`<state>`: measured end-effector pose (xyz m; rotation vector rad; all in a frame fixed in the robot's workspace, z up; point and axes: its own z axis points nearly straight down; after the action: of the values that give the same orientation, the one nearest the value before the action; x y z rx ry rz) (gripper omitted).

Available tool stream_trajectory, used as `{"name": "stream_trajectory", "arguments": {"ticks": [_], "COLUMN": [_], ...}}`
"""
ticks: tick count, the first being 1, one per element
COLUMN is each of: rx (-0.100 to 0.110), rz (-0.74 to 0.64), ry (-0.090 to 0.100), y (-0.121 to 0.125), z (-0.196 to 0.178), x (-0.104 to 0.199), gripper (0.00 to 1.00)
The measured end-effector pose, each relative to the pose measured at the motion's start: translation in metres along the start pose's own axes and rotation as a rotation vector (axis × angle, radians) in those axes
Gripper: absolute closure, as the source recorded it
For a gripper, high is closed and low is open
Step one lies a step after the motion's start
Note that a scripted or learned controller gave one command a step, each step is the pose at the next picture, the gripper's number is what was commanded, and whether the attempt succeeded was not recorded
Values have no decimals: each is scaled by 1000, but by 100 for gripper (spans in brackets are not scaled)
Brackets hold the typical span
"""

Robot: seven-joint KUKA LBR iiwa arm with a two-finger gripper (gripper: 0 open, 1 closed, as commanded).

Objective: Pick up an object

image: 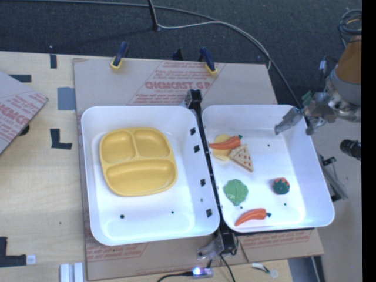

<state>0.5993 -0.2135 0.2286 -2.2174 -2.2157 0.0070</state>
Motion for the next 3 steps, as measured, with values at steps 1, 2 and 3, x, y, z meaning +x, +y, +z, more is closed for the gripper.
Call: {"name": "stream_trajectory", "arguments": {"ticks": [1, 2, 3], "rx": [-8, -4, -4], "rz": [-1, -1, -1], "ry": [-2, -1, -1], "y": [2, -7, -3], "z": [-4, 52, 96], "x": [0, -3, -4], "gripper": [0, 0, 0]}}
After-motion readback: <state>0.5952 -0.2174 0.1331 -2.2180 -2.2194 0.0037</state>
